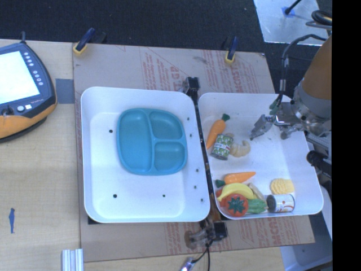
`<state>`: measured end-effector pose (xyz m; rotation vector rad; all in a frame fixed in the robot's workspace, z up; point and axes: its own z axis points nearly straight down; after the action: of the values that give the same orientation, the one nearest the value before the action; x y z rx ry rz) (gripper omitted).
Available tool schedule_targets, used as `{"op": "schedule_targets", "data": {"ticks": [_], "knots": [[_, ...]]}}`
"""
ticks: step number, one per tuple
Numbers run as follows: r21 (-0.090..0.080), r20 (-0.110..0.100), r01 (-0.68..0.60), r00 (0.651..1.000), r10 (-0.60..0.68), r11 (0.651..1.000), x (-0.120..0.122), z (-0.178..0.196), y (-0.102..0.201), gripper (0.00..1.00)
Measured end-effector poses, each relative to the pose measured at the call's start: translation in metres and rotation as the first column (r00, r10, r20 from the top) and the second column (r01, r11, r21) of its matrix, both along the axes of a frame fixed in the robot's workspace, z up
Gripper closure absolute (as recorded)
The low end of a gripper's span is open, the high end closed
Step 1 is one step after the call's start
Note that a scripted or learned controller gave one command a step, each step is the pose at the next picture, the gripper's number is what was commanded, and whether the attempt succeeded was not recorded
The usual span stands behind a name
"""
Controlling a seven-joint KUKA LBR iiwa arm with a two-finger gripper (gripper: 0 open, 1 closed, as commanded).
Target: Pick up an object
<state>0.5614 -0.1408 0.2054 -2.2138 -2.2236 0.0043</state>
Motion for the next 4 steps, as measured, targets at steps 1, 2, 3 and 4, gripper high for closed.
{"op": "schedule_targets", "data": {"ticks": [1,2,3,4], "knots": [[-0.001,-0.001,-0.002,1.000,0.002,1.000,-0.025,-0.115,0.041,0.00],[0.000,-0.002,-0.002,1.000,0.002,1.000,-0.031,-0.114,0.037,0.00],[-0.002,0.000,-0.002,1.000,0.002,1.000,-0.004,-0.114,0.042,0.00],[-0.003,-0.002,-0.004,1.000,0.004,1.000,-0.004,-0.104,0.041,1.00]]}}
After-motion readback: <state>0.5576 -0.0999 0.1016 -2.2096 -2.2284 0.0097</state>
